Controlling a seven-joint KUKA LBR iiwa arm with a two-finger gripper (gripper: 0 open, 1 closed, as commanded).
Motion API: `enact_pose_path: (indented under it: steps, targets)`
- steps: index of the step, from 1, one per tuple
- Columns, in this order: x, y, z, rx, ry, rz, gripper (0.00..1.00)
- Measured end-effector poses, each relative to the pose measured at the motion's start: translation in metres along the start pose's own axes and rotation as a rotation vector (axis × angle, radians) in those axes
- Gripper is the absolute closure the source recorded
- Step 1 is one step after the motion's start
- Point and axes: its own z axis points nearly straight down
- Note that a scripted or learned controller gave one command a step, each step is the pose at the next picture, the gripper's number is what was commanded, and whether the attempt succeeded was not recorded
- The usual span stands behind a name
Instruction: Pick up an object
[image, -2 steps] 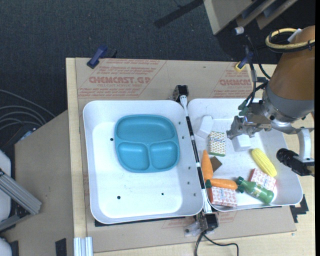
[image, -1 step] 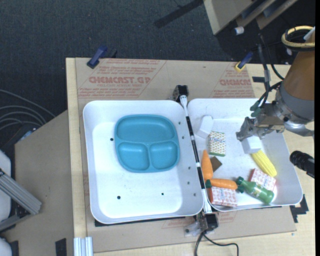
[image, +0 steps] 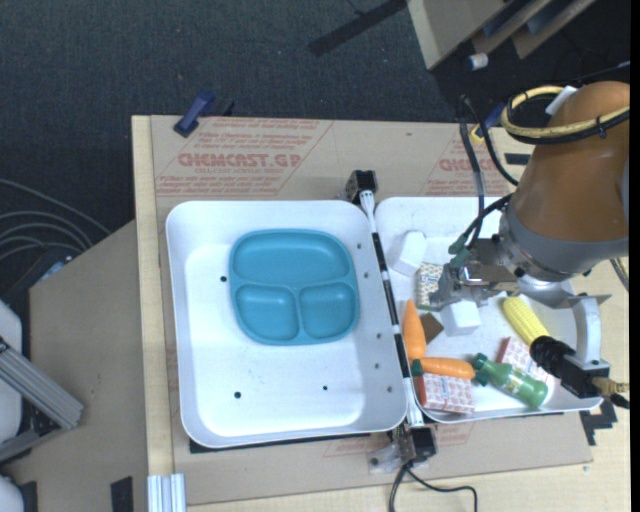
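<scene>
While over the right bin (image: 440, 215), claw (image: 455, 290) above white block (image: 462, 317), near carrots (image: 447, 367).

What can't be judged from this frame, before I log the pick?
- Gripper: in the camera view the arm's wrist covers it, so its finger state and any hold are unclear.
- Right bin: its far-right part lies under the arm.
- White block: partly tucked under the gripper; contact unclear.
- Patterned packet: print too small to read.

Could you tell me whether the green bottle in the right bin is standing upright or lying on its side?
Lying on its side. The green bottle stretches lengthwise across the floor of the right bin, beside the carrot.
</scene>
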Motion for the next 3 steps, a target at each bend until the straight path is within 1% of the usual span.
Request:
enact_pose_path:
  steps: [1, 2, 3]
  targets:
    - [-0.032, 0.033, -0.002, -0.005, -0.002, 0.001, 1.00]
    - [-0.085, 0.066, 0.029, -0.005, -0.003, 0.001, 1.00]
    - [-0.085, 0.066, 0.019, -0.007, -0.004, 0.000, 1.00]
